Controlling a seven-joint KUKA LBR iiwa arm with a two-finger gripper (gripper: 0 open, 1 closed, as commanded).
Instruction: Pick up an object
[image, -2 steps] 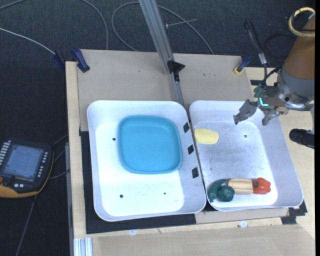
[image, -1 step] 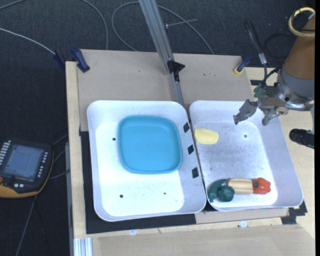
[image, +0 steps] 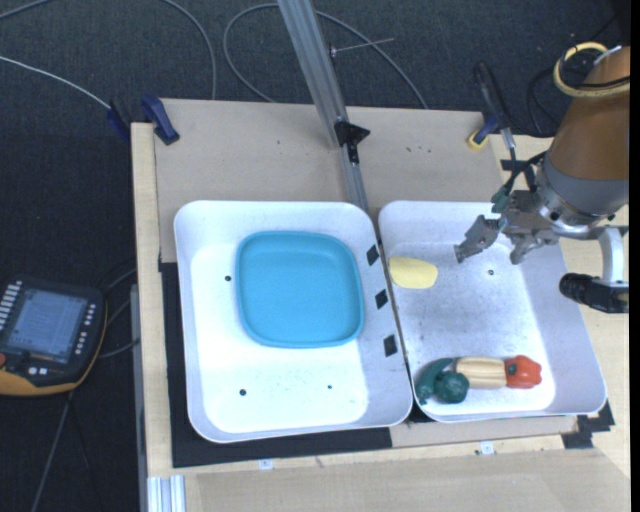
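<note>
My gripper (image: 497, 246) hangs over the far part of the right bin (image: 560, 300), fingers spread open with nothing between them. A pale yellow lemon-like piece (image: 413, 272) lies at the bin's left wall, to the left of the gripper. Along the bin's near edge lie a dark green piece (image: 443, 385), a tan bread-like stick (image: 481, 372) and a red pepper-like piece (image: 522, 372), side by side and touching.
A blue square plate (image: 300, 288) lies in the left bin (image: 205, 300). A metal pole (image: 318, 70) slants up from the bench behind the bins. Clamps sit at the bench's far corners, and a teach pendant (image: 45, 332) rests off the bench at left.
</note>
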